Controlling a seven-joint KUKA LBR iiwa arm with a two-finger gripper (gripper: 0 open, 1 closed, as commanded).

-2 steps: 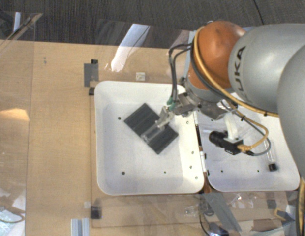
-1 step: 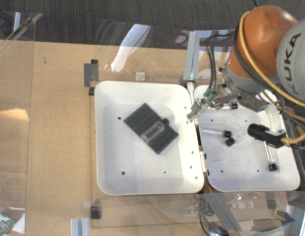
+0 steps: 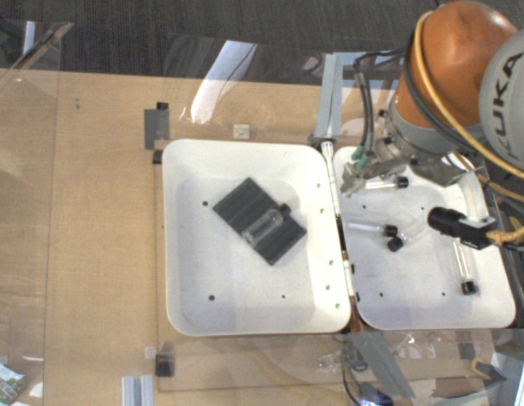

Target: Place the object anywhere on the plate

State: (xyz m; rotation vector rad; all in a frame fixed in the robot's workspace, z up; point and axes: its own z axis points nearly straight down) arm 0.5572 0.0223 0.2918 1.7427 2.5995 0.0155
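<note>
A dark grey ribbed plate (image 3: 245, 210) lies tilted in the middle of the left bin (image 3: 194, 303). A clear tube (image 3: 266, 224) with a black cap rests on the plate, near its right side. My gripper (image 3: 353, 176) hangs over the upper left corner of the right bin (image 3: 431, 311), close to the divider between the bins. A second clear, black-capped tube (image 3: 386, 184) lies just right of the gripper, partly under the arm. The wrist hides the fingertips.
More clear tubes with black caps lie in the right bin: one near its middle (image 3: 373, 227) and one by its right wall (image 3: 462, 265). The arm's grey body and orange band (image 3: 456, 41) cover the bin's upper right. A metal post (image 3: 328, 100) stands behind the divider.
</note>
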